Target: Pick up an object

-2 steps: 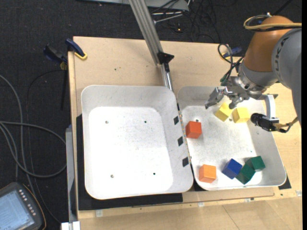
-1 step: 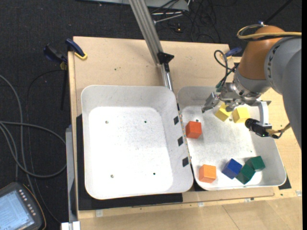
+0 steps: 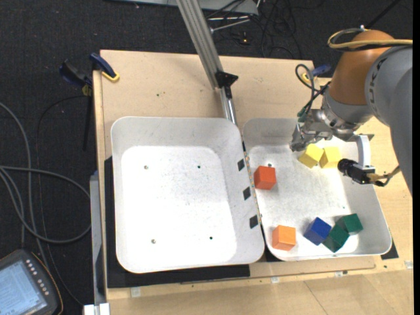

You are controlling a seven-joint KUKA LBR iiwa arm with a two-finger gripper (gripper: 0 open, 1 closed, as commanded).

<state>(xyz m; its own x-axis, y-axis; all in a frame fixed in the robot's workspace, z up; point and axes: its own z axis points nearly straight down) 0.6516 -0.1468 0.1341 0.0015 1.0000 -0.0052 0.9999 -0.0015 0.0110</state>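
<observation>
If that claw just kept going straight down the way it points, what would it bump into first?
Most likely the yellow blocks in the right bin: the claw hangs right at their upper left edge. Depth is hard to judge from above, so it might graze past onto the bin floor.

2 white bins point(image 3: 174, 126), faintly speckled, on a tan bench point(image 3: 164, 77). Inside the right bin point(image 3: 367, 205): 2 yellow blocks point(image 3: 319, 156), 2 orange cubes point(image 3: 265, 177), 1 blue cube point(image 3: 318, 230), 2 dark green blocks point(image 3: 344, 231). The arm point(image 3: 387, 71) is grey with an orange band.
</observation>
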